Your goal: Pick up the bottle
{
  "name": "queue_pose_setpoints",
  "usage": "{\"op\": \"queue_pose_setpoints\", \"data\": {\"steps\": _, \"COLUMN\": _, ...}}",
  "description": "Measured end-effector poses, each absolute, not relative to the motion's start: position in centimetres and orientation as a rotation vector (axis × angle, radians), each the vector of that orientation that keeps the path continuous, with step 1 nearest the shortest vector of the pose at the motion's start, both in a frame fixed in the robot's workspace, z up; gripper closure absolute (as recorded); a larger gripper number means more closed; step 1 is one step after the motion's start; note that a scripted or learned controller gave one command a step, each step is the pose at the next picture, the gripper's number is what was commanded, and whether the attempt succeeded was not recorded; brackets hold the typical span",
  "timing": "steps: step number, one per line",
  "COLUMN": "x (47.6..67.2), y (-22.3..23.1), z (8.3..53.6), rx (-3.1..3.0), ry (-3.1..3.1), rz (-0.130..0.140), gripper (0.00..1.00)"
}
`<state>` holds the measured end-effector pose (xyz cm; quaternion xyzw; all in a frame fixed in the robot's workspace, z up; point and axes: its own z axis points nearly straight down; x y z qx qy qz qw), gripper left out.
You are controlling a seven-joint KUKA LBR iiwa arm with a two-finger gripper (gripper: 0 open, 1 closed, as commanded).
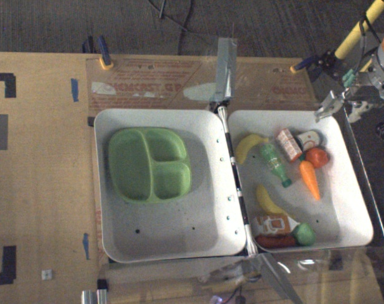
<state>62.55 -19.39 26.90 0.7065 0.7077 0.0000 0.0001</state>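
Left bin [116, 233]: one green divided plate [150, 164]. Right bin [353, 201]: two bananas, one [248, 146] at the upper left, one [268, 200] lower; one green bottle [275, 164] lying tilted between them, near the bin's centre-left; one small carton [288, 144]; one tomato [317, 158]; one carrot [310, 179]; one packet [273, 224]; one sausage [275, 240]; one lime [304, 234]. Arm at upper right, above the bin's far corner. Gripper [334, 105] well apart from the bottle; its grip state cannot be told.
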Motion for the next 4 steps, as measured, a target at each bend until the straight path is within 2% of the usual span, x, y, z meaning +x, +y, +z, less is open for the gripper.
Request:
{"op": "queue_pose_setpoints", "data": {"steps": 1, "x": 59.3, "y": -12.1, "z": 21.2, "rx": 1.812, "ry": 2.567, "rz": 0.0, "gripper": 0.0}}
{"op": "queue_pose_setpoints", "data": {"steps": 2, "x": 62.2, "y": -10.0, "z": 11.5, "rx": 1.771, "ry": 2.595, "rz": 0.001, "gripper": 0.0}}
{"op": "queue_pose_setpoints", "data": {"steps": 3, "x": 62.2, "y": -10.1, "z": 11.6, "rx": 1.771, "ry": 2.594, "rz": 0.001, "gripper": 0.0}}
{"op": "queue_pose_setpoints", "data": {"steps": 4, "x": 62.4, "y": -10.1, "z": 12.8, "rx": 1.767, "ry": 2.589, "rz": 0.006, "gripper": 1.0}}
